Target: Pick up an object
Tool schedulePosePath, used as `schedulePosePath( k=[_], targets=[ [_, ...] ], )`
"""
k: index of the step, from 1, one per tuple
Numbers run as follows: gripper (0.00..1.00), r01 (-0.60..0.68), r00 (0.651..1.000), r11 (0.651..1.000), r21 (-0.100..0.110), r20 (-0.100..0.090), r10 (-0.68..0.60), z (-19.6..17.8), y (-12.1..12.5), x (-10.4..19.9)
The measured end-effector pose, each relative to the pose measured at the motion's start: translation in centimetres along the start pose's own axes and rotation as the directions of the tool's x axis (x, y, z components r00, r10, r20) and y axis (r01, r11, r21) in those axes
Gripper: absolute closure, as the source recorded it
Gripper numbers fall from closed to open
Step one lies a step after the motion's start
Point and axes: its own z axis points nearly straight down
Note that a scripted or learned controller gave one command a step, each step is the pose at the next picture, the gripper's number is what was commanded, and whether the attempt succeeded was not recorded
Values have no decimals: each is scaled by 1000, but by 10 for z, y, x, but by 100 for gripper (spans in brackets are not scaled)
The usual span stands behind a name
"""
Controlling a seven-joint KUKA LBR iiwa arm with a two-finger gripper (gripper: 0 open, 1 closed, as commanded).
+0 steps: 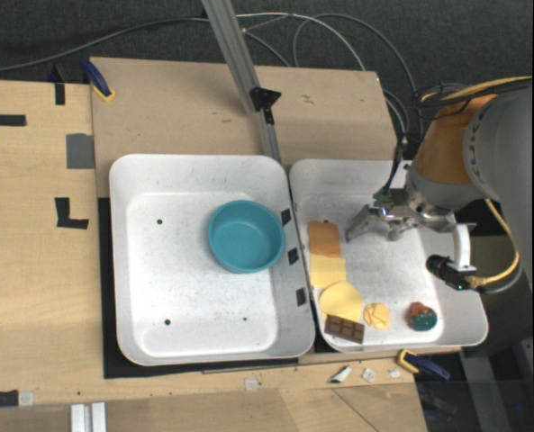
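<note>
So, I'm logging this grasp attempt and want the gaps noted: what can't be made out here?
- Gripper: open or shut unclear; small, blurred, seen from above.
- Right bin: its right side is hidden by the arm.
- Red-green item: too small to identify.
- Yellow lump: too small to identify.

You see the wooden bench point(32, 241) carrying 2 white bins at frame centre: the left bin point(140, 331) and the right bin point(465, 331), edges touching.

Even overhead light is falling softly, the white bins point(140, 331) are showing mild glare and faint shadows, and detail is blurring slightly toward the dark corners.
</note>
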Motion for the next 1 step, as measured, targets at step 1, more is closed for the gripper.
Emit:
schedulePosePath(
  k=[1],
  targets=[
    [100,2,1000,1000,-5,1,-2,-13,2,0]
  ],
)
